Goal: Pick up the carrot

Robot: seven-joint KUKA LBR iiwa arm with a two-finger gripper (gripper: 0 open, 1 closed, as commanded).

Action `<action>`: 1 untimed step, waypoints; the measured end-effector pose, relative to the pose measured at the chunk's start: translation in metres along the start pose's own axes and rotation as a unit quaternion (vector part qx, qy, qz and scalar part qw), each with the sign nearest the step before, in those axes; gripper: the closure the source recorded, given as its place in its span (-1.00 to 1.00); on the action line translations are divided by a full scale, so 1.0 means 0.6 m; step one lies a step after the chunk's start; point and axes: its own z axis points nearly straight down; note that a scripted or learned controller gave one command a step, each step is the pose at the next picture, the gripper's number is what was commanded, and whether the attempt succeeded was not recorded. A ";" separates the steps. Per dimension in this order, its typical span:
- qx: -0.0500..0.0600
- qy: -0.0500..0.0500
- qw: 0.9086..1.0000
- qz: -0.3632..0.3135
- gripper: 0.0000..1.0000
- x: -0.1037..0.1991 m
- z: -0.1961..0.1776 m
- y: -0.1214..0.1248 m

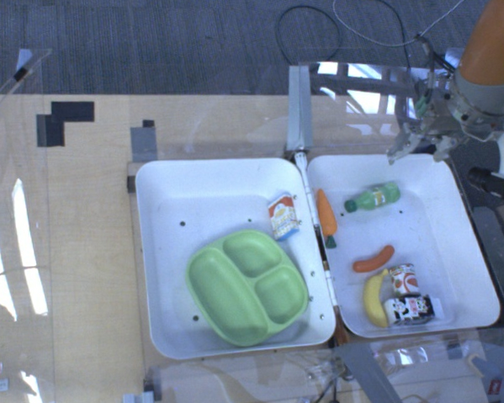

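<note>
The carrot (326,216) is orange with a dark green end and lies lengthwise along the left wall of the right bin (456,228), close to the divider between the bins. My gripper (420,142) hangs above the far edge of the right bin, well up and to the right of the carrot. Its fingers (398,151) are spread apart with nothing between them.
In the right bin lie a green bottle (372,198), a red sausage (374,258), a banana (373,300), a small can (401,279) and a black-and-white carton (408,309). The left bin (161,243) holds a green divided plate (247,286) and a small snack box (282,216).
</note>
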 end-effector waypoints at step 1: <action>0.000 0.000 0.976 -0.218 -1.00 0.004 0.149 -0.057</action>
